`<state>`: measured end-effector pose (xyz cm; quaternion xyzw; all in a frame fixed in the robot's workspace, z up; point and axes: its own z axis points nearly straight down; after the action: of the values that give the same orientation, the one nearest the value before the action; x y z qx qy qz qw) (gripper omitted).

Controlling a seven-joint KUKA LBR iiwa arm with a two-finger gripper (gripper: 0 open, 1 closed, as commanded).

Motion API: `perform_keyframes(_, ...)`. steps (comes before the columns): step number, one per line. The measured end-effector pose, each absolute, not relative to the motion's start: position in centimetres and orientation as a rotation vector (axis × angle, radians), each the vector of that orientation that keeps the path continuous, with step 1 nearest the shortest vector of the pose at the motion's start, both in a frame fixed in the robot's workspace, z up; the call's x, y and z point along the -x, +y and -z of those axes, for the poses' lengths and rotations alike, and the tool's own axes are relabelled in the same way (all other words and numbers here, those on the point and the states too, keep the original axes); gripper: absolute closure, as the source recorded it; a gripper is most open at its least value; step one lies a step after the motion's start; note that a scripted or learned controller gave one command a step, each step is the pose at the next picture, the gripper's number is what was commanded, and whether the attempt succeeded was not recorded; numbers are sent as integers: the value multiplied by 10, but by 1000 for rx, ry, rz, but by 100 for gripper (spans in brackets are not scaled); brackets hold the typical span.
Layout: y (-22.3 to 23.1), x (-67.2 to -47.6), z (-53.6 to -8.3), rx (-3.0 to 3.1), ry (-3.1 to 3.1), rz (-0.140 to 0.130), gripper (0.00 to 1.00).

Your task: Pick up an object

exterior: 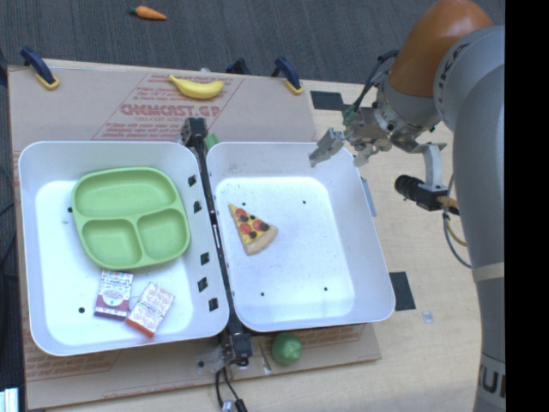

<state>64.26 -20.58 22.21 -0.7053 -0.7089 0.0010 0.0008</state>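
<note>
- Two shallow white bins are seen side by side on the bench: the left bin (pixel 34 256) and the right bin (pixel 343 256).
- One pizza slice (pixel 251 228) lies alone in the right bin, near its left wall and a little above the middle; it is judged the nearest candidate for picking.
- The left bin is occupied by a green divided tray (pixel 130 215) toward its far side, and two small packets, one darker (pixel 113 294) and one orange-red (pixel 151 308), near its front edge.
- Outside the bins, a banana (pixel 197 86) is seen on the cardboard beyond the far edge, a green ball (pixel 287 348) at the front edge of the bench, and a carrot (pixel 149 12) on the floor.
- The gripper (pixel 330 147) is seen over the far right corner of the right bin, well apart from the pizza slice; nothing is seen in it, and how far it is open cannot be told.
- The approach step is judged to be in hand; nothing is lifted yet.
- A move toward the bin's left side and a descent onto the slice are called for next.
</note>
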Motion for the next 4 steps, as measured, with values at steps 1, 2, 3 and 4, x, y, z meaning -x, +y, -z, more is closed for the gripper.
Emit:
perform_keyframes(1, -211, -583, -91, 2213, -2226, -3, 0)
perform_keyframes(2, -211, -507, -92, 2212, -2227, -4, 0)
perform_keyframes(3, -211, -559, -92, 2214, -2227, -2, 0)
perform_keyframes(4, -211, -559, -102, 2209, -2231, -4, 100)
